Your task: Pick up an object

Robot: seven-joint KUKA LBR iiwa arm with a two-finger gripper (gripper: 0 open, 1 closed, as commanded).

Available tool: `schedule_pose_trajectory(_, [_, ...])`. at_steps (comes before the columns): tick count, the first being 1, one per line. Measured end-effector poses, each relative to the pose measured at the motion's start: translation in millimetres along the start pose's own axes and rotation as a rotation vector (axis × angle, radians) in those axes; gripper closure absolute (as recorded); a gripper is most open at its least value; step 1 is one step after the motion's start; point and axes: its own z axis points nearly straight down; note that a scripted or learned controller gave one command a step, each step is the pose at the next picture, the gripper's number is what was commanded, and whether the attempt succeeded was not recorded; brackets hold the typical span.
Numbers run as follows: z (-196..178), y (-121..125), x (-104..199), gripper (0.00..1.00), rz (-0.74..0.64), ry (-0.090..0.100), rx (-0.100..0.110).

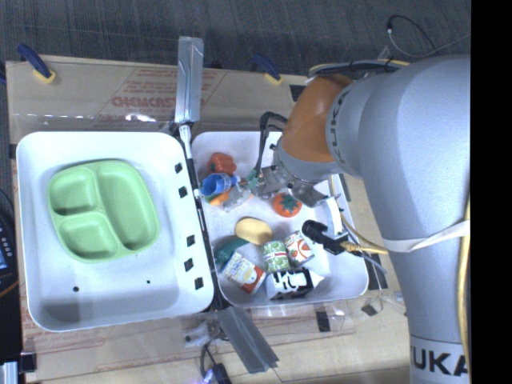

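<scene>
Hovering claw (pixel 268 181) over right bin (pixel 356 282), toys inside

bench (pixel 104 350) — two white bins side by side | left bin (pixel 32 238) | right bin (pixel 352 282)

Floor (pixel 120 10): dark grey carpet, ribbed texture, runs along far side of bench. Bench top (pixel 104 350): pale wood, w/ brown cardboard sheet (pixel 120 86) laid over it, held by blue clamps (pixel 36 62) at rear edge. Lighting even, no hard shadows.
</scene>
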Motion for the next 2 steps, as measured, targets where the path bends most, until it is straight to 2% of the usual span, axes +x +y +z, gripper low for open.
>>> schedule_pose_trajectory(1, [0.0,0.0,0.0,0.00,0.000,0.000,0.000])
schedule_pose_trajectory(2, [3.5,43.1,-12.1,0.00,-0.041,0.007,0.060])
